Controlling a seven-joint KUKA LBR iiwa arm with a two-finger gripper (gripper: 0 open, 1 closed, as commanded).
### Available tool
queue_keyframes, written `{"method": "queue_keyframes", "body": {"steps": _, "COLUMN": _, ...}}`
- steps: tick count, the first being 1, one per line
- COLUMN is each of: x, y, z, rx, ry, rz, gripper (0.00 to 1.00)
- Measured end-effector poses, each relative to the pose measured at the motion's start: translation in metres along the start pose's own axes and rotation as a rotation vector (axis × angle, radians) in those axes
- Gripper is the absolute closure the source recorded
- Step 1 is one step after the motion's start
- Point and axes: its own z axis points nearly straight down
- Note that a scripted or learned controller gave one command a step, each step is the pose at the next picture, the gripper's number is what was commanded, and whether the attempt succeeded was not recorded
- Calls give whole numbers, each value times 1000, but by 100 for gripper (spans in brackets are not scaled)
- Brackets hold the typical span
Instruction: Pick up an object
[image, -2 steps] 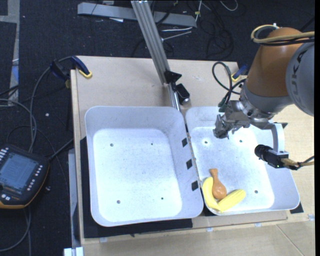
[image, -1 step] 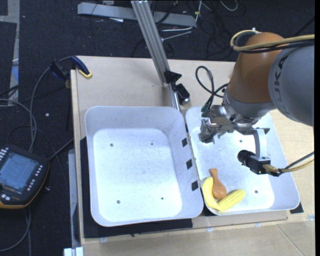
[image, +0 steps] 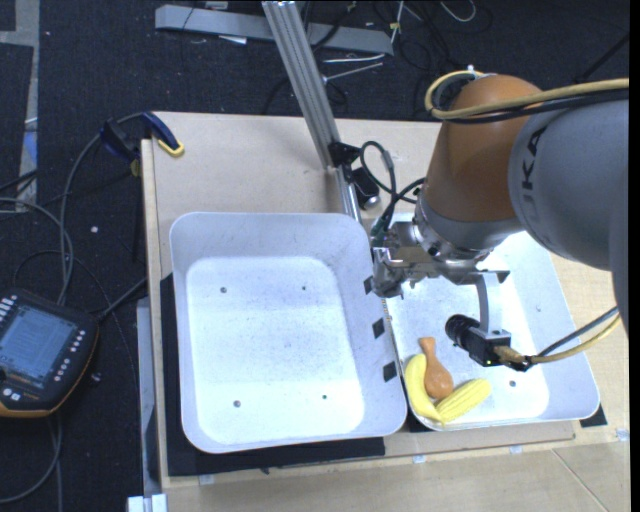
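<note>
Task not far along, judging by how things lie: nothing is lifted. The arm (image: 540, 150) reaches in from 3 o'clock and hangs over the right bin (image: 560, 395), wrist w/ orange band sitting above the bin's upper half. The pincer (image: 440, 265) is under the wrist, approx. over the bin's 11 o'clock corner near the divide btw. the two bins; can't tell its state, the wrist body covers it, and nothing is seen held there. Pickable objs all lie at the right bin's 7 o'clock corner: an orange pear-shaped piece (image: 435, 372), a yellow banana-like piece (image: 420, 390) just beside it on the 9 o'clock side, touching or nearly so, and a yellow corn cob (image: 464, 399) at 5 o'clock of the orange one, also close against it. A small black cylinder part w/ cable (image: 478, 340) hangs just at 2 o'clock of the cluster; looks like rig hardware, not a target. The left bin (image: 200, 240) on the tabletop (image: 250, 150) holds nothing to pick. Left to do, prob.: move toward 6 o'clock over the cluster, descend, close on one obj, lift. The tight clustering may make a clean single grab tricky.
</note>
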Motion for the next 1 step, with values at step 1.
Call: {"method": "queue_keyframes", "body": {"steps": 1, "x": 46, "y": -22, "z": 21, "rx": 2, "ry": -1, "rz": 0, "gripper": 100}}
